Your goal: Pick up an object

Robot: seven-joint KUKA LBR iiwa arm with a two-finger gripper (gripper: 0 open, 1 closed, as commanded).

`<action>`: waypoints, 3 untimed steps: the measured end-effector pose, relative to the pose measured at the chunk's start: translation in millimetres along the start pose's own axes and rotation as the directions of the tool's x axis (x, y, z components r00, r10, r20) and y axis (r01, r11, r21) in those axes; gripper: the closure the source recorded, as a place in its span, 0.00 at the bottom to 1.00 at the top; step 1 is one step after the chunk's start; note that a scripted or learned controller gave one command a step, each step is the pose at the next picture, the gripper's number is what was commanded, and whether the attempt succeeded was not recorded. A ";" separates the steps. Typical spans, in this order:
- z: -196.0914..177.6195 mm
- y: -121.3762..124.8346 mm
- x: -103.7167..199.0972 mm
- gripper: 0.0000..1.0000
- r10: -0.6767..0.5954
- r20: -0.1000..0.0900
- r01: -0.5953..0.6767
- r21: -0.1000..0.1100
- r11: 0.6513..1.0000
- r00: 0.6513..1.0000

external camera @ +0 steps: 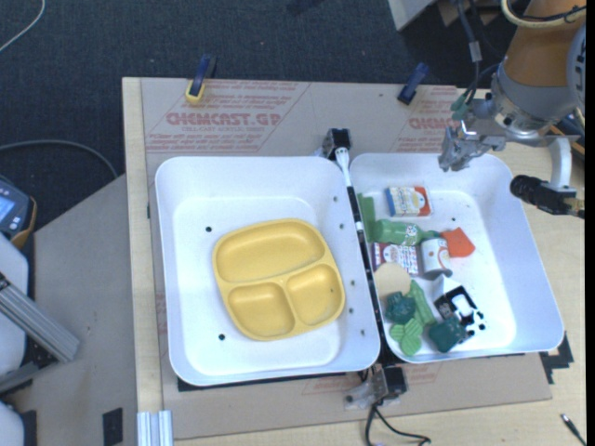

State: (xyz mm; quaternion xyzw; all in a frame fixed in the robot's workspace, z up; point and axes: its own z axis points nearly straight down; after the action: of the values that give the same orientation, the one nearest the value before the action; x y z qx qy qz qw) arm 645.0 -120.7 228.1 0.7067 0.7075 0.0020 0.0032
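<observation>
arm cut off by top and right edges, gripper too small and blurred to read, label on packet illegible, dark green toys overlapping, shapes unclear

Faded red print on the brown protective sheet covering the worktop reads "CHEMCAST GP" at 12 o'clock above the left bin; smaller lines beneath are illegible.
</observation>
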 end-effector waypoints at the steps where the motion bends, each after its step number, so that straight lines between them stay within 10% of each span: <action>1: 3.0 -5.8 42.8 1.00 -0.003 -0.003 0.003 0.009 1.000 1.000; 3: 7.8 -26.8 143.7 1.00 -0.003 -0.003 0.003 0.011 1.000 1.000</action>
State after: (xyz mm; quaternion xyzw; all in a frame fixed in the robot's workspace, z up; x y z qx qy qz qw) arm 618.1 22.9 219.9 0.7055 0.7087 -0.0008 -0.0019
